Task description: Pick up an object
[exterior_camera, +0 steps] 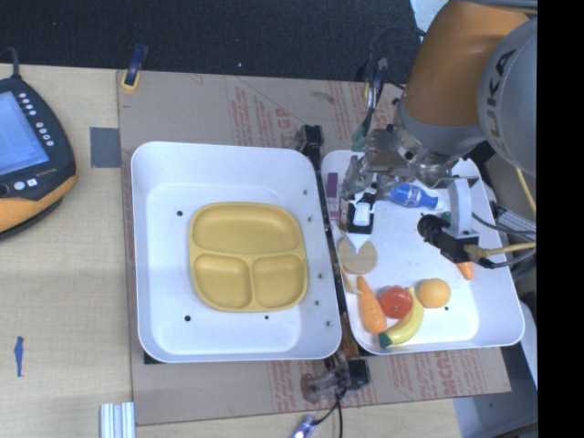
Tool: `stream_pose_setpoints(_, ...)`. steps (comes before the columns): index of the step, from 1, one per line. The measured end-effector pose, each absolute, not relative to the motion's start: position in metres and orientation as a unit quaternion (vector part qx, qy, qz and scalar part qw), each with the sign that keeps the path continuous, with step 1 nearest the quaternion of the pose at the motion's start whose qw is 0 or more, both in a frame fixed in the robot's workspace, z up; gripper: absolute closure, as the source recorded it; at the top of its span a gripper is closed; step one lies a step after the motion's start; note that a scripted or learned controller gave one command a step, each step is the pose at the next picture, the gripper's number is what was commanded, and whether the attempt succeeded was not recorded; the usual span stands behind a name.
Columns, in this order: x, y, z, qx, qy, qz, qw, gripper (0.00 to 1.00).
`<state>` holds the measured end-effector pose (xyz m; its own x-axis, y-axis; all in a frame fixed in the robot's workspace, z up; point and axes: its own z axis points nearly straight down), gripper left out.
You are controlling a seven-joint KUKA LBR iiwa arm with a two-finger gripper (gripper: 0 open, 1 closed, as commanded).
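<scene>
Over the right white plastic bin (497, 331), the pincer (362, 210) is lowered near its left wall; whether it is open or closed cannot be told. Below it are seen a beige disc (357, 256), orange carrot (370, 307), red tomato (394, 300), yellow banana (406, 326) and orange fruit (433, 292). A yellow compartment plate (248, 255) is seen in the left white bin (155, 245).

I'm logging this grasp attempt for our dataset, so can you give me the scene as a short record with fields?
left bin: holds a yellow divided tray
right bin: holds toy food and a blue bottle
toy food: carrot, tomato, banana, orange, a beige flat piece
arm: reaches in from the right, over the right bin's far left part
gripper: low over the right bin's left edge, near the beige piece
held object: none seen between the fingers
outside the bins: teach pendant at the left of the bench
</scene>
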<state>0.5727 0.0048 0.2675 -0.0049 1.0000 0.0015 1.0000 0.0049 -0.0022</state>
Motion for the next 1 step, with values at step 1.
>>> stream_pose_setpoints(1, 0.5781, 0.0001, 0.2182, -0.705, -0.709, 0.0025, 0.002, 1.00)
